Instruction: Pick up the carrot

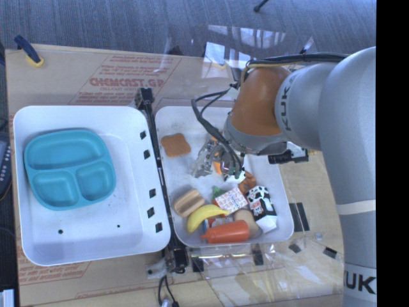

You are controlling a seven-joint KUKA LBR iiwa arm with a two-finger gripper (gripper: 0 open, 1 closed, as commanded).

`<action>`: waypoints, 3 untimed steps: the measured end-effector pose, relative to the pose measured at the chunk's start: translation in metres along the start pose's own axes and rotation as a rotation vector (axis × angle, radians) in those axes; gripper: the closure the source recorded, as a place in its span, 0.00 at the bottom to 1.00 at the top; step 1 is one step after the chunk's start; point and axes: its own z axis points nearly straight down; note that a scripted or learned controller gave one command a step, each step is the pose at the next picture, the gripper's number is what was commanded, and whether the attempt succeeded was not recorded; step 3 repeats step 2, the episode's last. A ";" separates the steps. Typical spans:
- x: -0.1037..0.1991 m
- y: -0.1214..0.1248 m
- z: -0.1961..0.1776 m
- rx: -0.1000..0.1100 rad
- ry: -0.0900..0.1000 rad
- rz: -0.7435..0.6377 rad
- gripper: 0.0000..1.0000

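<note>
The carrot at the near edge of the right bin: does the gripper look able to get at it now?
Probably yes. The carrot lies on top at the bin's near edge, nothing covering it. The gripper is above the same bin, farther back. A banana touching its far side may crowd the fingers.

Red "CHEMCAST GP" print ran across the cardboard sheet (128, 75) under the bins, and "KU" showed on the arm (359, 283), bottom right.

Two bins are sitting side by side on the worktop (57, 62). A divided tray (69, 167) is lying in the left bin (77, 238). In the right bin (284, 226), a toast piece (176, 145) is lying behind a hot dog bun (189, 202), with a banana (203, 217) and the carrot (226, 232) nearest the front wall.
</note>
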 end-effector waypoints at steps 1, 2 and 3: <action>-0.002 0.002 -0.012 0.001 -0.005 -0.008 1.00; 0.055 0.042 -0.104 -0.002 -0.011 0.006 1.00; 0.055 0.042 -0.104 -0.002 -0.011 0.006 1.00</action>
